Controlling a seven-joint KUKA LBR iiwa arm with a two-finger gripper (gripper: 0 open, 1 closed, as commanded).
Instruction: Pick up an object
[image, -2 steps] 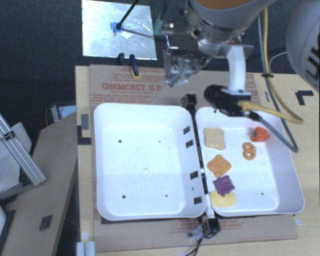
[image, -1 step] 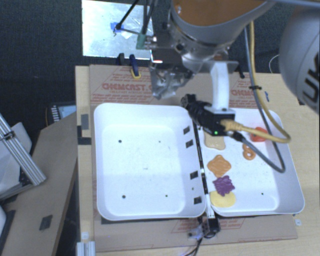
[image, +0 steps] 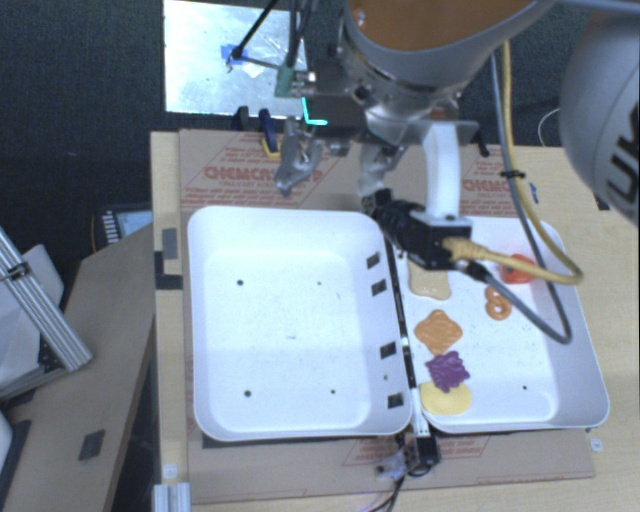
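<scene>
A pale wooden desk (image: 120, 330) carried two shallow white bins side by side on printed cardboard (image: 230, 172), with dark floor behind; nearest the camera, along the right bin's (image: 575, 395) inner edge, lay a yellow disc (image: 446, 400), then a purple piece (image: 447, 369) touching it, then an orange piece (image: 438, 329), then a beige piece (image: 431, 286) partly under black hardware; a small orange ring (image: 497, 304) and a red piece (image: 519, 269) lay further right, the red one crossed by a yellow cable (image: 530, 262); the left bin (image: 215, 400) showed bare floor with a few dark dots; at the far side the gripper (image: 292, 168) hung past the bins' far rim, over the cardboard, well apart from every piece; whether its fingers were spread or pressed together could not be told. To do the step well, I judged the arm should travel over the right bin, choose a piece lying clear of its neighbours such as the ring or the orange piece, come down straight, and keep away from the wall and cable.
</scene>
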